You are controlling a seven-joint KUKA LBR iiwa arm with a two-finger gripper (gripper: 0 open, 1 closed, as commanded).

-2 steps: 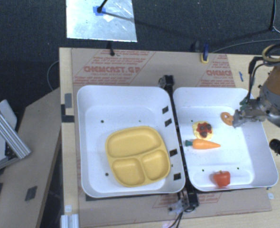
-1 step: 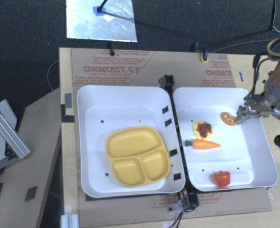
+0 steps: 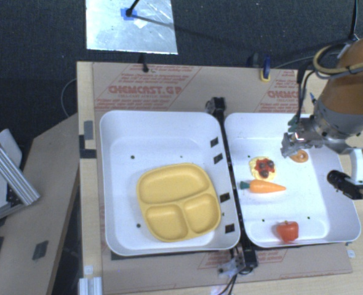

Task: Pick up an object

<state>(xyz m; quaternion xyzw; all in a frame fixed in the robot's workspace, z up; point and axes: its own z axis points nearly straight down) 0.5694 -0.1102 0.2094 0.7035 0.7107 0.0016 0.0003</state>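
In the right bin (image 3: pixel 329 226), my gripper (image 3: pixel 294 146) hangs low near the far right side. A small orange-brown ring, like a toy doughnut (image 3: pixel 300 157), lies right beside and partly under it. A toy carrot (image 3: pixel 266 187) lies on its side in the middle of the bin. Just beyond the carrot rests a small yellow piece with red toppings (image 3: pixel 263 166). Near the bin's front wall stands a red toy pepper (image 3: pixel 287 230). The view shows nothing between the gripper's tips.
The left bin (image 3: pixel 117 165) holds a yellow divided plate (image 3: pixel 178 200). A black divider strip (image 3: pixel 226 165) runs between the bins. A shiny metal sheet (image 3: pixel 131 17) lies on the dark floor beyond the bench.
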